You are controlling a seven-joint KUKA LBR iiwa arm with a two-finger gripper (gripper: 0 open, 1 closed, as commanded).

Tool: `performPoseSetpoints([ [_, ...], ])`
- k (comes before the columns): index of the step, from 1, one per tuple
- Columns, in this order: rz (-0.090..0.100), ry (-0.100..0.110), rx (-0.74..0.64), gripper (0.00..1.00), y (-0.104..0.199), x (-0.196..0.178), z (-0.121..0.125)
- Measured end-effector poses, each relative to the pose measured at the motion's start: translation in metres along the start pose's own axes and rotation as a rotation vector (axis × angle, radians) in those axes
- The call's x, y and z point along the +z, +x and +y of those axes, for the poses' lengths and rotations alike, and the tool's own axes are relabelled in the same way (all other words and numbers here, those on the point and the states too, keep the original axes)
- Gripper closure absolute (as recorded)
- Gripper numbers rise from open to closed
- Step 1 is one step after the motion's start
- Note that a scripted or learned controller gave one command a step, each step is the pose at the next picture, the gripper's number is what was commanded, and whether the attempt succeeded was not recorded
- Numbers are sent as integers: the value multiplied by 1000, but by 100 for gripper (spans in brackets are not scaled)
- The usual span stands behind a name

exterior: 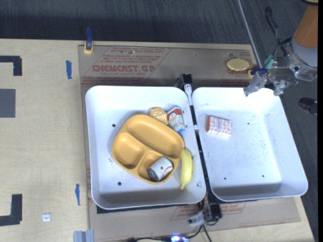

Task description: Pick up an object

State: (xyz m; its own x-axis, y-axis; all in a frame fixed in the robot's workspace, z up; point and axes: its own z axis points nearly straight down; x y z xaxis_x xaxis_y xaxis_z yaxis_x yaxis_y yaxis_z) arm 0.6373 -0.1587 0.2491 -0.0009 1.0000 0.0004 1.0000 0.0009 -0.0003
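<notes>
The left bin point(101, 150) holds a yellow sectioned tray point(139, 140) with a small can point(160, 169) lying in one of its compartments. A banana point(186, 168) lies just beside the tray's right edge, and a small carton point(175, 119) and a biscuit-like piece point(158, 113) sit near its upper edge. In the right bin point(262, 160) a red and white packet point(219, 125) lies flat near the upper left. The gripper point(266, 84) hangs over that bin's upper right corner, well apart from the packet; its opening cannot be made out.
</notes>
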Motion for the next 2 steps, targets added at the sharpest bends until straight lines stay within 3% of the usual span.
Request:
performPoseSetpoints([
  [1,-1,-4,-1,0,16,163,11],
  [2,-3,-7,-2,100,16,152,12],
])
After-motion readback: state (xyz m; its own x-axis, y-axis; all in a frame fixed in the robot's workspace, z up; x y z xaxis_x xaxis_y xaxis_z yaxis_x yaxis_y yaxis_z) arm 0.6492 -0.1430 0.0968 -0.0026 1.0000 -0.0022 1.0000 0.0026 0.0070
